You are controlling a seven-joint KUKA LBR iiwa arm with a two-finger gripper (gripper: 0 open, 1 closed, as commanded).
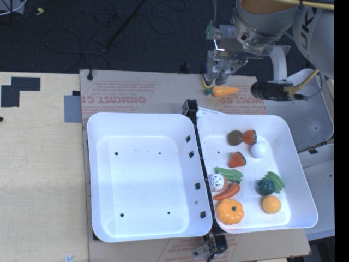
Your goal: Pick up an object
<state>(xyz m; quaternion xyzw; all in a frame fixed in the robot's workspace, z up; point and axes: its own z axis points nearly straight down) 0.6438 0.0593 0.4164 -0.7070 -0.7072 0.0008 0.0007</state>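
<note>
Gripper (pixel 214 84) status: my fingers are drawn in close on the leafy end of a carrot (pixel 226 91), which sticks out level toward the right. I have it past the far edge of the right bin (pixel 297 146), over the cardboard sheet (pixel 136 94) under both bins.

Surroundings, right bin:
- Far side: a brown lump (pixel 235 137) touching a red piece (pixel 250 136), with a white ball (pixel 258 149) just beside them.
- Middle: a strawberry (pixel 237 159), and under it a green pod (pixel 229 173).
- Near the wall shared with the left bin: a speckled white ball (pixel 217 182), with a red chilli (pixel 229 191) against it.
- Near edge: a small pumpkin (pixel 230 212).
- Right side: a green broccoli-like piece (pixel 268 185), and an orange (pixel 271 204) just below it.

None of these touches the carrot; all lie well apart from it.

Edges and room: the left bin (pixel 98 146) shows bare white floor from wall to wall. Black clips (pixel 191 154) run along the rims where the bins meet. The far strip of cardboard beside me lies open toward its left corner.
</note>
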